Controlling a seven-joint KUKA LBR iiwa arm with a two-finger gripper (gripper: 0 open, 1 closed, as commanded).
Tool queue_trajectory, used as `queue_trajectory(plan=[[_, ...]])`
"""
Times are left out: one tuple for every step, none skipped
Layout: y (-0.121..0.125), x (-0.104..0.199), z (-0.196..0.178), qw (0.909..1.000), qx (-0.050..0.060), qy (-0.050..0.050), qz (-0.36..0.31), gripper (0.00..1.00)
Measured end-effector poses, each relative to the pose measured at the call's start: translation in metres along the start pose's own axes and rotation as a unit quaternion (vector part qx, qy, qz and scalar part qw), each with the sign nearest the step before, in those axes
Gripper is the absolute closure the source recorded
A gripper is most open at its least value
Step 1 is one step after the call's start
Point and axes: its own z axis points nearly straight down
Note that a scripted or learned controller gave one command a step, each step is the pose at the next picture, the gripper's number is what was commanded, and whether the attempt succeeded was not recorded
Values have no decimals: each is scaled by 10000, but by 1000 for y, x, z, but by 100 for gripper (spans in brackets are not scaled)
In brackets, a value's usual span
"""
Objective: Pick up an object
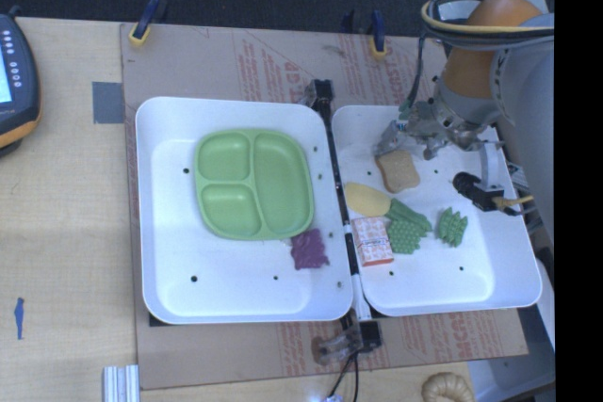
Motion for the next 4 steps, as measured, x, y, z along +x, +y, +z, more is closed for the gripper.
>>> queue_trajectory(plan=[[-61, 25, 1, 10000, 45, 18, -7, 0], [-11, 8, 0, 10000, -16, 3, -26, 0], [-77, 22, 1, 10000, 46, 17, -5, 0], [-30, 29, 0, 10000, -11, 9, -21, 0]])
